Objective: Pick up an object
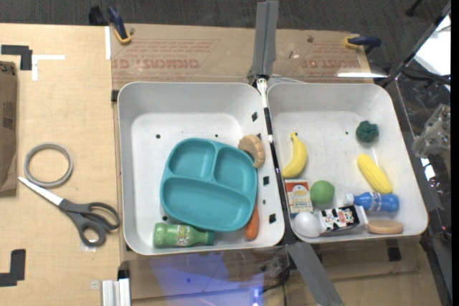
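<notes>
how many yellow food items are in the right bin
2. The banana lies along the right bin's left wall; the corn cob lies near its right side, below the dark green ball. Nothing seems to be hiding another.

Single fixed camera above bench, looking down at slant on both white bins (pixel 122 154).

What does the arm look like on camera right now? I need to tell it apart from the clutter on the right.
Just outside the right bin, at the picture's right edge, sits the gripper: a pale grey, metallic, angular piece with a jagged outline against the dark floor. It is too blurred to make out cables or markings.
</notes>
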{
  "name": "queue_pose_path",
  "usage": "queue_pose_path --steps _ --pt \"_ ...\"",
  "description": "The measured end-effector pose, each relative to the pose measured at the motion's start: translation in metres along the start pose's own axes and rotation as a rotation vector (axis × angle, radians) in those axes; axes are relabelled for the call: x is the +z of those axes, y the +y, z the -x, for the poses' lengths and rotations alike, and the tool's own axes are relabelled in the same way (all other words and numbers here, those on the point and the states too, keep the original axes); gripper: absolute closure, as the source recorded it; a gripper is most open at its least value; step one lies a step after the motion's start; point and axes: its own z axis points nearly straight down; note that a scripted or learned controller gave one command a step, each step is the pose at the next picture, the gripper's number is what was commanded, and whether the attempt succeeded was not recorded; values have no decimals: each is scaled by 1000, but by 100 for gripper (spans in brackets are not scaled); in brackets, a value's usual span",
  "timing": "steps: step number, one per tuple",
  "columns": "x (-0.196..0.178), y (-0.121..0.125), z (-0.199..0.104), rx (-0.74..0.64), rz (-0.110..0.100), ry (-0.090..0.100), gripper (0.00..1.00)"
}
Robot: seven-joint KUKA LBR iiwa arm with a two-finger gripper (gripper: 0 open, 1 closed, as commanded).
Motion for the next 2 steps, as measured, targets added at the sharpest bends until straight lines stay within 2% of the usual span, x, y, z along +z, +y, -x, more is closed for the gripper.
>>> queue_pose_path --steps 1,2 --pt "189 2 -6 -157 2 3 100" --pt "205 -4 -14 -122 1 -15 100"
